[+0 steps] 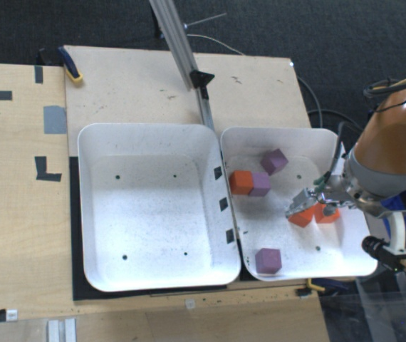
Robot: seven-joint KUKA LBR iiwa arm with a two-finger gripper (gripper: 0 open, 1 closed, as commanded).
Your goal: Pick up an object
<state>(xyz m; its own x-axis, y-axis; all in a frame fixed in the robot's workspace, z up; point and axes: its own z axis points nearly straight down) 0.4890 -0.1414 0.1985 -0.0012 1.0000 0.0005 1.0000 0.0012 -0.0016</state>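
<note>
Camera view:
My gripper (310,206): low in the right bin (331,137), right of centre, over two orange blocks (315,216).
My grip: cannot tell from above whether it grasps anything.
Orange blocks: side by side, under my tool.
Other blocks: orange cube (241,182) touching purple cube (260,184); purple cube (273,161) behind; purple cube (268,260) near front wall.
Left bin (89,148): beside it.

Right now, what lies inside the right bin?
The right bin holds three purple cubes and an orange cube. More orange blocks lie under the tool, partly covered.
</note>
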